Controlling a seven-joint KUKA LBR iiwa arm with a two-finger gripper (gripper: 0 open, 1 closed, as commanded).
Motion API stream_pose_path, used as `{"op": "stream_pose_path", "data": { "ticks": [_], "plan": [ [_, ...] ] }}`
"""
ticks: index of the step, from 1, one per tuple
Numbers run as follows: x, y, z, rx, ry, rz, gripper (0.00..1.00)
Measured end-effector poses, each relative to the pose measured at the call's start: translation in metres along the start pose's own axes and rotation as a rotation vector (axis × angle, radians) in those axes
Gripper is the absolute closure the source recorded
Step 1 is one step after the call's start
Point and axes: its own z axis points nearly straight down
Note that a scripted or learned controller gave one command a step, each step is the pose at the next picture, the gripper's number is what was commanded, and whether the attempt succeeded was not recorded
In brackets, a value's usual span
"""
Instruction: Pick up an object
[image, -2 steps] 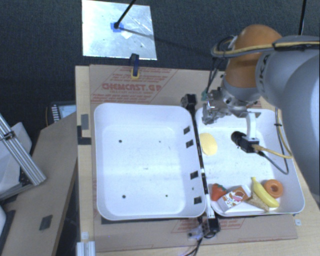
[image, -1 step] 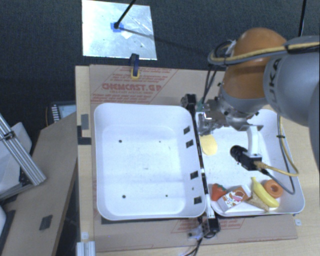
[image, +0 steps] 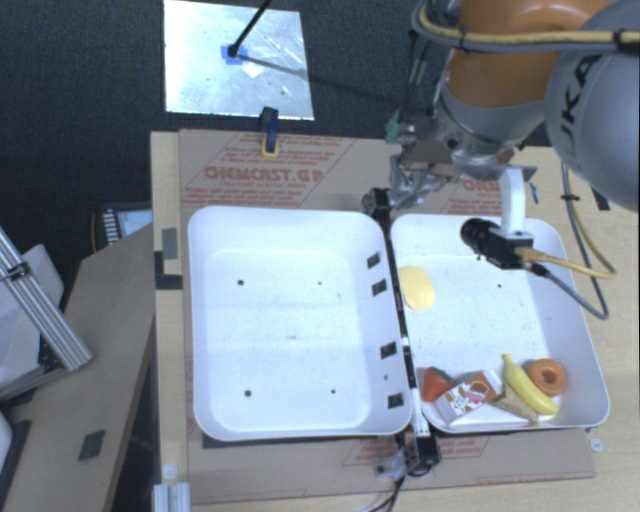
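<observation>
The right bin (image: 570, 300) holds the objects. A flat yellow disc (image: 417, 288) lies near its left wall. Along its front edge sit a red piece (image: 436, 384), a small red-and-white carton (image: 467, 397), a banana (image: 528, 386) and an orange ring (image: 546, 376), packed close together. My gripper (image: 408, 188) hangs over the far left corner of the right bin, beyond the yellow disc and well away from the front cluster. Nothing shows in it.
The left bin (image: 280, 320) lies beside the right one, with black clips (image: 379, 288) along their shared wall. A black unit with a yellow cable (image: 492, 241) juts from the arm over the right bin. A silver sheet (image: 238, 58) lies behind the bench.
</observation>
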Motion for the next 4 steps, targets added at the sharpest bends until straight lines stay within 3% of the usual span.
{"op": "stream_pose_path", "data": {
  "ticks": [1,2,3,4],
  "plan": [
    [0.005,0.011,0.133,0.025,-0.004,0.008,1.00],
    [-0.040,-0.022,0.163,0.020,-0.005,0.013,1.00],
    [0.054,-0.004,0.055,0.002,0.003,-0.004,1.00],
    [0.069,0.035,0.036,0.009,-0.002,0.004,1.00]
  ]
}}
